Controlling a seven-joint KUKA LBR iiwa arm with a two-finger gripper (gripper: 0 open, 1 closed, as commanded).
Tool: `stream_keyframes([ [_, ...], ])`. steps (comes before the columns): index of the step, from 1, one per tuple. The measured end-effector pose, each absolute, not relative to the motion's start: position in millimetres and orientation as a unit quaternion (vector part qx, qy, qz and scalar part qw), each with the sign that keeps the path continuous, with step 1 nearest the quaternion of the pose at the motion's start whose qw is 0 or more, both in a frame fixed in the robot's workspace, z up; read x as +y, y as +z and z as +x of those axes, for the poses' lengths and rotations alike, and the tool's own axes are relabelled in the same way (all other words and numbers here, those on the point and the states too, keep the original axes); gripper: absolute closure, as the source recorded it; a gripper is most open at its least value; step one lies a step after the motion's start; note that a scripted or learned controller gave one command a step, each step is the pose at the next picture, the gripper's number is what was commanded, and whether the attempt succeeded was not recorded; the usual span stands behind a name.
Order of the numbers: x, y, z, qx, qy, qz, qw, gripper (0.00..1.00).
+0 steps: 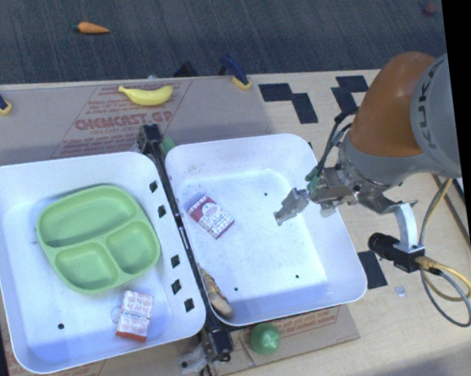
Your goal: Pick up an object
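- Gripper [289, 209] is seen over the right-hand part of the right bin [346, 254], beside that bin's right wall; its state cannot be told at this size, and nothing is seen in its hold.
- Small red-and-white packet [211, 216] is seen flat on the right bin's floor, left of the gripper and well apart from it.
- A tan object [216, 298] is seen at the right bin's lower left corner, against the divider.
- A green divided plate [98, 237] is seen in the left bin [5, 254], with an orange-and-white carton [134, 314] below it.
- Outside the right bin, a yellow banana [147, 93] is seen above its upper left corner, a green ball [265, 338] below its front wall, and an orange carrot [93, 27] far above on the dark floor.
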State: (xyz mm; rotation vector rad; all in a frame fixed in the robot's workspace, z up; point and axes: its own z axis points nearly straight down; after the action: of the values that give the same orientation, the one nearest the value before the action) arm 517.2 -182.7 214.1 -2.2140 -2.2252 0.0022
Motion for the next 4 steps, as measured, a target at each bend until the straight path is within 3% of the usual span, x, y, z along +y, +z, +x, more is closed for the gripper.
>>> stream_keyframes([
  [1,-211,221,480.9,-0.709,0.0008,-0.706,0.001,0.0],
  [2,-211,135,549.0,-0.71,0.0015,-0.705,0.002,0.0],
  [3,-211,151,587.9,-0.709,-0.0004,-0.706,0.001,0.0],
  [4,-211,112,523.0,-0.709,0.0014,-0.705,0.002,0.0],
])
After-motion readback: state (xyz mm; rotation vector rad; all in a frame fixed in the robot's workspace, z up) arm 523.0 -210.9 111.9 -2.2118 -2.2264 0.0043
